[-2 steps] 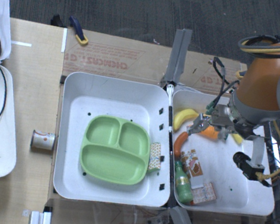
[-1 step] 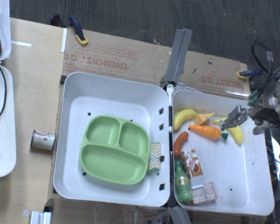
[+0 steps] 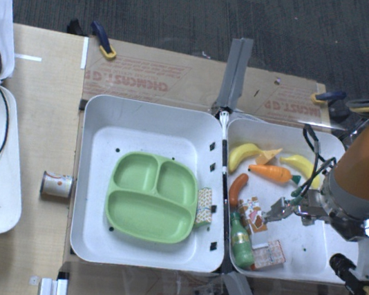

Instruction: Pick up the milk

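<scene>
Take the green bottle (image 3: 240, 240) as your landmark, lying lengthwise along the right bin's (image 3: 304, 268) left wall. The milk (image 3: 254, 214) lies just up and right of it, long axis slanting. Your gripper (image 3: 277, 212) hangs just right of the milk, fingers narrowly parted, holding nothing. Your reach runs leftward and slightly down.

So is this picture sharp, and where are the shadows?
Camera view: even, soft lighting, no harsh glare; the divided green plastic plate looks crisp, the small cartons by the two-finger gripper are soft and hard to read; faint shadows line the white bins' walls.
</scene>
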Motion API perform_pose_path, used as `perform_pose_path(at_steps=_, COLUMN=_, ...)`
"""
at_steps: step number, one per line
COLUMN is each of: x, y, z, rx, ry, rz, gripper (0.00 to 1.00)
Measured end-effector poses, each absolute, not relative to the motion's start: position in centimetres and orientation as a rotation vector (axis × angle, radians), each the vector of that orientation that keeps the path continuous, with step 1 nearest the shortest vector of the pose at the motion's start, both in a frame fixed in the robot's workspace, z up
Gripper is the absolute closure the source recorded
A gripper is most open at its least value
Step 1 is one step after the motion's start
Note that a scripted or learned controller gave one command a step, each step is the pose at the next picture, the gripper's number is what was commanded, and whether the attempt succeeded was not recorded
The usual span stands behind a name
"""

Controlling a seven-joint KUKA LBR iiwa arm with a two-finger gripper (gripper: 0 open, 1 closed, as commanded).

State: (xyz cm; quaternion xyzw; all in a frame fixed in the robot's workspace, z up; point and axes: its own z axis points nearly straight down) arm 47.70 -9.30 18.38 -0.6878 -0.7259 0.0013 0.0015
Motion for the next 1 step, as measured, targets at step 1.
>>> perform_pose_path(at_steps=1, x=48.64, y=-9.96, z=10.96, rx=-2.059, ry=-2.389, rz=-0.018, gripper=0.0)
